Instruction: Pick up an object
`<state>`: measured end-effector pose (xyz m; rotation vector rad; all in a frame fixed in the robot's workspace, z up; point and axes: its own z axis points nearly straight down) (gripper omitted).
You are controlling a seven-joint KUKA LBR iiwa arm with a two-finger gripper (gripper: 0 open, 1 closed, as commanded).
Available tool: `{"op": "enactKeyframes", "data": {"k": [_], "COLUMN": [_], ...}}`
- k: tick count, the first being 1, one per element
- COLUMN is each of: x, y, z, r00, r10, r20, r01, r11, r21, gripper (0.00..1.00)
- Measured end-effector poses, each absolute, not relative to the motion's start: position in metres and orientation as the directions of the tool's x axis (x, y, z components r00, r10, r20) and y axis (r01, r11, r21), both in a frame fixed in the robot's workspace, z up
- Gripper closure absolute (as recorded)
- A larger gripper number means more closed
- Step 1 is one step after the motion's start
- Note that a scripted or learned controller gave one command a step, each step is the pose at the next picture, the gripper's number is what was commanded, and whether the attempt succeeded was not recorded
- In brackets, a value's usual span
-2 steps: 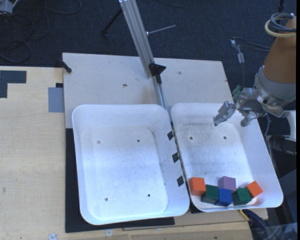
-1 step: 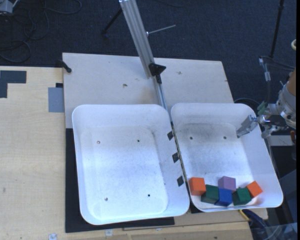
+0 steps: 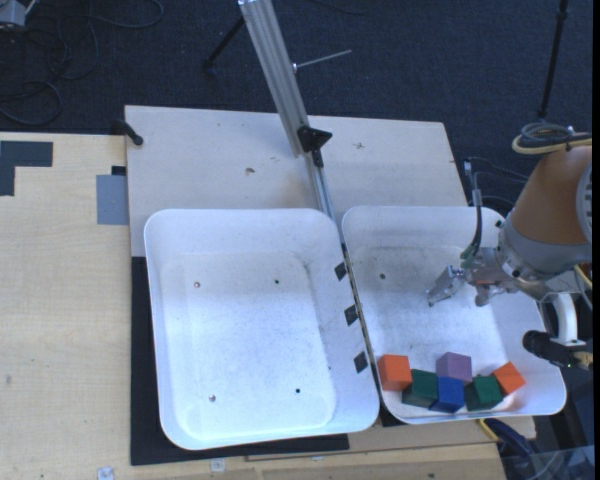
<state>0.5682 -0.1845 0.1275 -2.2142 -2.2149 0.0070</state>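
Pale wooden bench (image 3: 60, 298) seen from above at a slant, dark floor with cables beyond, bearing two shallow white plastic bins side by side. Left white bin (image 3: 180, 258) beside a slanted aluminium rail (image 3: 280, 78) rising along the divide. Right white bin (image 3: 400, 238) holding a cluster of small blocks at its near edge: orange cube (image 3: 395, 371), purple cube (image 3: 454, 366), blue cube (image 3: 448, 392), two dark green blocks (image 3: 420, 386) (image 3: 484, 392), second orange block (image 3: 509, 377) at the right corner. Grey arm with orange band (image 3: 550, 203) reaching in from the right. Claw (image 3: 443, 288) low over the bin's bare middle, well apart from the blocks, gripping nothing visible; finger spread too small to tell.
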Motion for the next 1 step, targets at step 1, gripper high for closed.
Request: {"op": "enactKeyframes", "data": {"k": [1], "x": [0.644], "y": [-0.2073], "z": [0.0945], "r00": [-0.004], "r10": [1.0], "r20": [-0.001], "r01": [1.0], "r11": [0.004], "r21": [0.001], "gripper": [0.0]}}
